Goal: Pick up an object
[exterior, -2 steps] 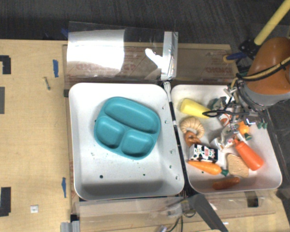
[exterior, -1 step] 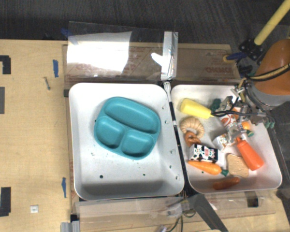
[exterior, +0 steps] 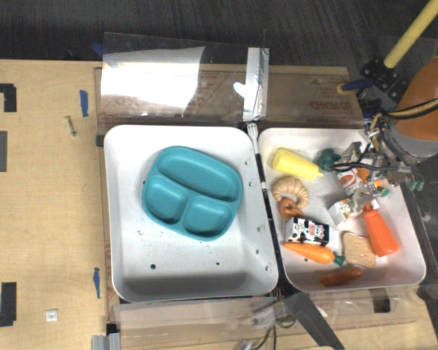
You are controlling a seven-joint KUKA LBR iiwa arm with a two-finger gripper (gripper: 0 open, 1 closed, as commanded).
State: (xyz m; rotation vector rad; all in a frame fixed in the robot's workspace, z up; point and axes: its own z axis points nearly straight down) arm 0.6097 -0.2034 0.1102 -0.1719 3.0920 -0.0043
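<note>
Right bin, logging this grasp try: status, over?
Gripper low over right bin, amid the toy clutter; hold unconfirmed. Orange bottle just below it, bread slice alongside. Teal tray alone in left bin.

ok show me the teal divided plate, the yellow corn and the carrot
teal divided plate (exterior: 192, 191), camera view, middle ridge.
yellow corn (exterior: 296, 164), camera view, mid-body.
carrot (exterior: 311, 253), camera view, orange body.

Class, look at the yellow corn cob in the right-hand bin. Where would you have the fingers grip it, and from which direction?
Grip the corn cob across its middle, coming straight down from above. It lies flat, long axis running left to right, with bare bin floor along both long sides, so fingers closing across the narrow width should probably fit.
</note>
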